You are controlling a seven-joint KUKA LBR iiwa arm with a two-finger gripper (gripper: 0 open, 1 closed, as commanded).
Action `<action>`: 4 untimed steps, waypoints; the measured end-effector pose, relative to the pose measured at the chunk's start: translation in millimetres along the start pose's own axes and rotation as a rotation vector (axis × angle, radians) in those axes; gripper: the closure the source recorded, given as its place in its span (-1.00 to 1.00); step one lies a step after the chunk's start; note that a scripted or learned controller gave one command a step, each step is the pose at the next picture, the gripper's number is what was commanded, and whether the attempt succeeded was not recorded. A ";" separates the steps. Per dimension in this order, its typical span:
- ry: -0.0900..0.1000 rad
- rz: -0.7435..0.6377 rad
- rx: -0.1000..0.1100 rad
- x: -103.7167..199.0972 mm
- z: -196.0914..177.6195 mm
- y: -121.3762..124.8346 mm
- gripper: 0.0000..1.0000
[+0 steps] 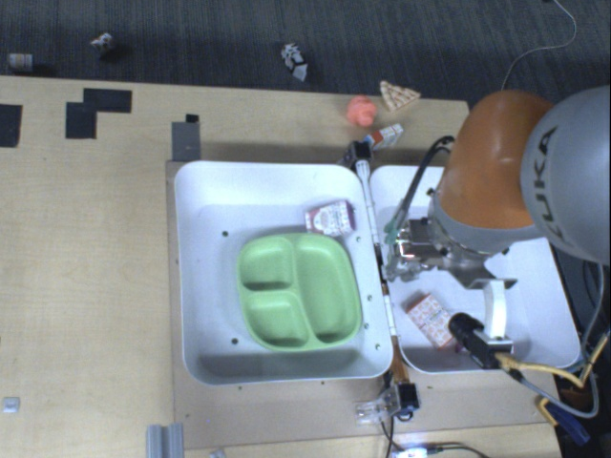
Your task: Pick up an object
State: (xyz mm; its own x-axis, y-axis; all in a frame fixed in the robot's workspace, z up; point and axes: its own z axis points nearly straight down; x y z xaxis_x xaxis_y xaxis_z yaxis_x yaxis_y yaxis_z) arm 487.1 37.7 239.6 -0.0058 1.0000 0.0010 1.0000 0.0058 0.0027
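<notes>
A green divided plate [298,289] lies in the middle of the left bin [196,284]. Just behind it, near that bin's far right corner, is a small pink-and-white packet [330,218]. A small red-and-white patterned box [430,318] rests on the floor of the right bin [558,294], near its front left. My gripper [403,251] hangs low over the right bin's left side, close to the wall between the bins and just behind the patterned box. The grey wrist and orange band cover much of the right bin.
Behind the bins on the bench lie a pink ball [361,111], a triangular toy slice [399,94] and a small tube [382,138]. The wide bench surface [86,284] stretches to the left. Cables run along the front right corner.
</notes>
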 end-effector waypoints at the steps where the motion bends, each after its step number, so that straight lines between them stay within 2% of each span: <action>1: 0.001 -0.006 -0.002 0.7 -10.5 1.0 1.00; 2: -0.003 0.002 -0.002 -145.4 -73.9 -0.2 1.00; 3: 0.000 0.001 0.001 -36.9 12.2 -0.3 1.00; 4: -0.002 0.004 0.000 -82.8 55.5 52.1 1.00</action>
State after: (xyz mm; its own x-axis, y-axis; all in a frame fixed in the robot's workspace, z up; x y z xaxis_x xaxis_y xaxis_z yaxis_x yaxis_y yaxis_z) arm 539.8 -44.8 184.1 -0.0019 1.0000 -0.0008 1.0000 0.0019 0.0024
